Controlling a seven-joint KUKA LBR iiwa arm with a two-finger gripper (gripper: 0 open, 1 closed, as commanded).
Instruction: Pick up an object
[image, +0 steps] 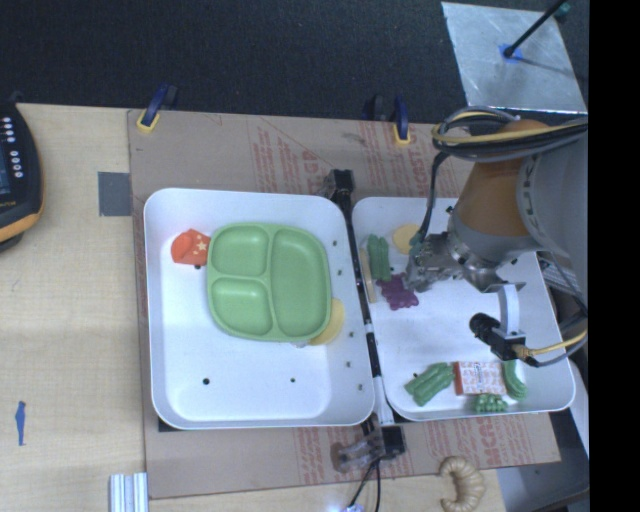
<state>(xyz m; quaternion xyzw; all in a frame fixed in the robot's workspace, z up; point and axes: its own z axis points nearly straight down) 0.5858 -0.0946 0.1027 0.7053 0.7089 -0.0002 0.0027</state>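
You had even, fairly bright overhead light, mild glare on the white bins, soft short shadows, and slightly soft, grainy focus throughout.

No legible text. Faint red print runs along the cardboard sheet under the bins, too blurred to read. Small red-and-white packet, lower right of frame, carries print, unreadable. Black device at left edge has buttons, markings illegible.
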